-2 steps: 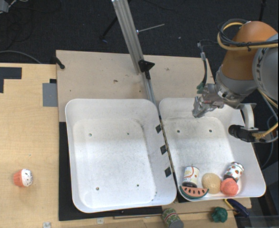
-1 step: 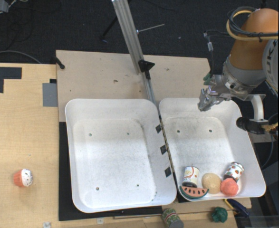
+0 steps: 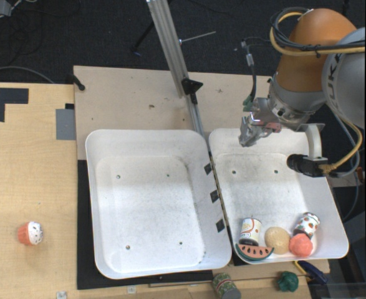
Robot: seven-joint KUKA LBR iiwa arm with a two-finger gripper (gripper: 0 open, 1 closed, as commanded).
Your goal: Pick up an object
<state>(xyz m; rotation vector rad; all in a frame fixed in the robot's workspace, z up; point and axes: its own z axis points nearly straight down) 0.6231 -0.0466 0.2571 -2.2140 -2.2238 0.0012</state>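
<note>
My gripper (image 3: 250, 136) hangs over the far edge of the right bin (image 3: 276, 173), high above its floor, with nothing visible between its fingers. Several small objects lie along the right bin's near edge: a small can (image 3: 250, 230), a watermelon slice (image 3: 256, 251), a pale round ball (image 3: 277, 240), a red-orange ball (image 3: 302, 245) and a small patterned toy (image 3: 308, 222). All of them sit well toward the near side from the gripper.
The left bin (image 3: 146, 198) lies beside the right one, with black clips (image 3: 211, 182) along the shared edge. A slanted metal bar (image 3: 173, 52) rises behind the bins. A red and white toy (image 3: 30, 233) sits on the wooden bench at left. A green object (image 3: 288, 281) lies below the right bin.
</note>
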